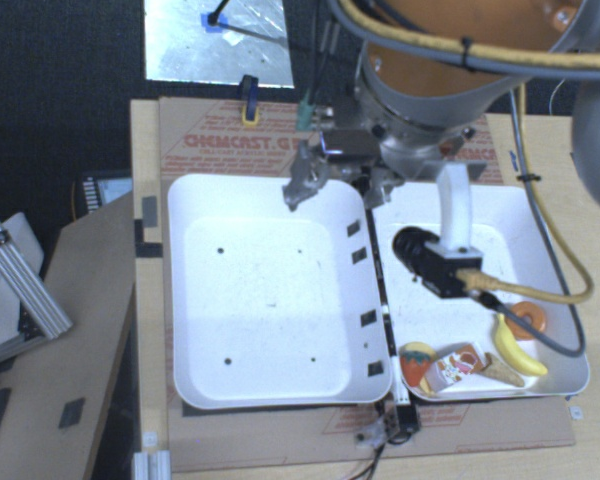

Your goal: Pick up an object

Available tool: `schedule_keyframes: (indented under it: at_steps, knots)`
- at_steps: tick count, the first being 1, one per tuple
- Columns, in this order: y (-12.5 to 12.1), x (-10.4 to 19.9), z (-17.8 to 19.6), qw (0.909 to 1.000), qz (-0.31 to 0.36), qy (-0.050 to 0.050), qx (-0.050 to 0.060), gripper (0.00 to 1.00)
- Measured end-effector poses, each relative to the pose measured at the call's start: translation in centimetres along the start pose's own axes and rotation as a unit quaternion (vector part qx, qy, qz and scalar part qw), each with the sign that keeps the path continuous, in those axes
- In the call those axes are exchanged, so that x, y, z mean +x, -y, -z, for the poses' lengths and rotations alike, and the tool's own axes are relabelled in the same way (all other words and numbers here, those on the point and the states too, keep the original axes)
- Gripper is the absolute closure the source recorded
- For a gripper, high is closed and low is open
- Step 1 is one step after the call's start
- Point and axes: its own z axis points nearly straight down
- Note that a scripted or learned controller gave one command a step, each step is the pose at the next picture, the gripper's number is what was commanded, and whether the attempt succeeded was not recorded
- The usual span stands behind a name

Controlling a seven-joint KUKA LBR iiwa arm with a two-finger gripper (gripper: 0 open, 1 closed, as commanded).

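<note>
Camera view from above: the grey arm with its orange band looms over the top of the bench, and the two-finger gripper hangs over the far edge of the bins, right by the divider between the shallow white left bin and the shallow white right bin. Nothing sits between its metal fingers, which stand apart. Down in the right bin's near corner lie a yellow banana, an orange ring, a red-and-white packet and a red tomato-like piece.

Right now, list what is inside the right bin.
The right bin holds a banana, an orange round piece, a small printed packet and an orange-red item near its front edge. The black device covers part of its floor.
</note>
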Motion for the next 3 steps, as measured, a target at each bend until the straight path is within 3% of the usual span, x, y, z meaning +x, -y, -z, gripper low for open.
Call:
schedule_keyframes:
  at_steps: [1, 3]
  knots:
    - [0.0, -9.1, 5.6, 1.0, -0.006, -0.001, -0.006, 0.0]
    - [0.1, 1.7, 5.2, 1.0, 0.002, -0.002, -0.002, 0.0]
